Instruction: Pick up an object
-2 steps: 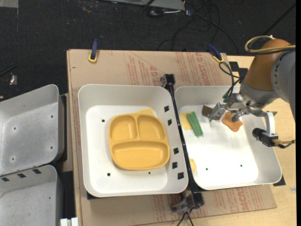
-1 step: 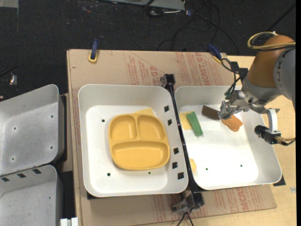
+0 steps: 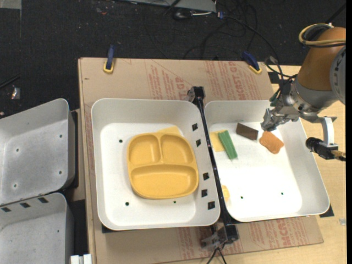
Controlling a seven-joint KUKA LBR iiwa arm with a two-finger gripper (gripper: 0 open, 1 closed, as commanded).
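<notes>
The gripper (image 3: 271,121) is poised just above the orange block (image 3: 271,142); whether the fingers are open cannot be told.

place: robotics lab | signs: clamped cardboard bench (image 3: 143,78), white bins (image 3: 104,120), loose cables (image 3: 231,4), dark carpet (image 3: 44,48)

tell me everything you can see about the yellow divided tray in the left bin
The yellow divided tray looks like moulded plastic, glossy, with rounded corners. It has three compartments: two smaller ones at the far side, one long one at the near side. It lies flat, right side up, slightly rotated, near the middle of the left bin, resting on its floor.
</notes>
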